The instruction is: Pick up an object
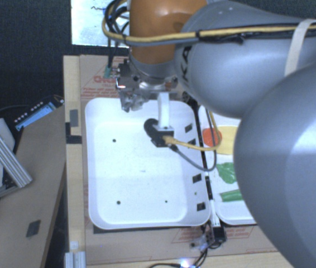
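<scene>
Objects for picking lie in the right bin: an orange piece and green pieces, partly behind the arm. Whether the jaws are spread or pressed together cannot be told; they hang at the far edge of the left bin, with nothing visibly between them. By this judgement no pick is made yet. The arm hides much of the right bin.
</scene>
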Controlling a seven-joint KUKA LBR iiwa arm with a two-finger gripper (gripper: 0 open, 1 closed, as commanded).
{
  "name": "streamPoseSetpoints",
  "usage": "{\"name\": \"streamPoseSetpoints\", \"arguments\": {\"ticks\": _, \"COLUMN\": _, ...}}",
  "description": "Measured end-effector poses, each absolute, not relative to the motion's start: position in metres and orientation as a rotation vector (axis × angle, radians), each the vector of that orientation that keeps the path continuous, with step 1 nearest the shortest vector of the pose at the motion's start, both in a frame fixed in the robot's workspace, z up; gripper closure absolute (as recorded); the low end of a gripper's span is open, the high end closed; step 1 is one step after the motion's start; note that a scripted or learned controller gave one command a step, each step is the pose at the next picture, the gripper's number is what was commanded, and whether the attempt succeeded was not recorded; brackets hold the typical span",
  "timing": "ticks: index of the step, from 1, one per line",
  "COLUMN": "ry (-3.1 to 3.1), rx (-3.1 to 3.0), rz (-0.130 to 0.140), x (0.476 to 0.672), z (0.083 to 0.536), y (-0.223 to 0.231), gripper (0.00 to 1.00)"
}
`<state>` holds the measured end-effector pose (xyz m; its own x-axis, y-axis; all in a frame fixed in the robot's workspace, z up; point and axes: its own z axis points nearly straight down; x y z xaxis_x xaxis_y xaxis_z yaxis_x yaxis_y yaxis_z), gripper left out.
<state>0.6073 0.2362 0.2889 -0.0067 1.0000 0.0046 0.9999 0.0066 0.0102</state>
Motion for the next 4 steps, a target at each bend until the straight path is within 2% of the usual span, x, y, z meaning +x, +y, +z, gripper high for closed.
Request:
{"name": "streamPoseSetpoints", "arguments": {"ticks": 1, "ry": 2.227, "rx": 2.226, "rz": -0.019, "x": 0.520, "z": 0.196, "y": 0.220, "gripper": 1.00}}
{"name": "streamPoseSetpoints", "arguments": {"ticks": 2, "ry": 2.215, "rx": 2.223, "rz": 0.005, "x": 0.529, "z": 0.243, "y": 0.168, "gripper": 1.00}}
{"name": "streamPoseSetpoints", "arguments": {"ticks": 3, "ry": 2.222, "rx": 2.213, "rz": 0.012, "x": 0.622, "z": 0.254, "y": 0.185, "gripper": 1.00}}
{"name": "streamPoseSetpoints", "arguments": {"ticks": 4, "ry": 2.226, "rx": 2.211, "rz": 0.013, "x": 0.671, "z": 0.280, "y": 0.230, "gripper": 1.00}}
